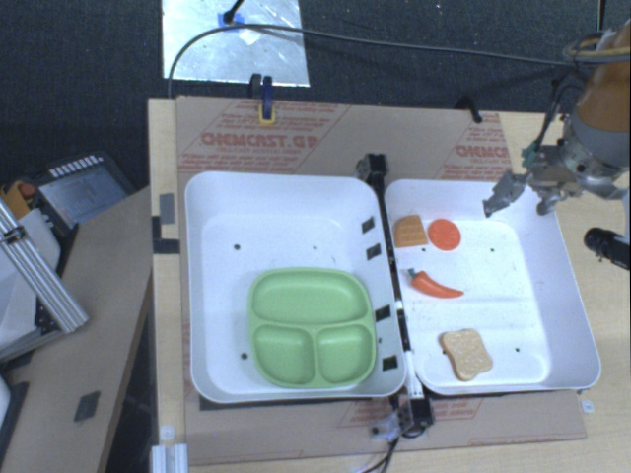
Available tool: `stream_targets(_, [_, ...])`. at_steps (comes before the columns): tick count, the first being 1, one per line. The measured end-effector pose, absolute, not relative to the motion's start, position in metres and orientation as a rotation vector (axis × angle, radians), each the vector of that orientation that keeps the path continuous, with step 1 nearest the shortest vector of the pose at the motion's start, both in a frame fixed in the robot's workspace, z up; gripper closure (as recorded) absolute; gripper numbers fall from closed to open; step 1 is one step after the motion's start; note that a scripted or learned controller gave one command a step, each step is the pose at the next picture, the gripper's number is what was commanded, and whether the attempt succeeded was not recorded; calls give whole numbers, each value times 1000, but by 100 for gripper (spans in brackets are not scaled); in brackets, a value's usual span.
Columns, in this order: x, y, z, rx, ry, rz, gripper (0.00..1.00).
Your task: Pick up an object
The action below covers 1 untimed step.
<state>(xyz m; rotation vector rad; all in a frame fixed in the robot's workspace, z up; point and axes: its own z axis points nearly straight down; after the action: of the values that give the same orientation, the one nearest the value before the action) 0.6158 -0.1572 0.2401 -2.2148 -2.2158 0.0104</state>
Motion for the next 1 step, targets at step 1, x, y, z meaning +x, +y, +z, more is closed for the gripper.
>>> stream_targets(1, [618,-157,248,-2219,-2225,-1,0])
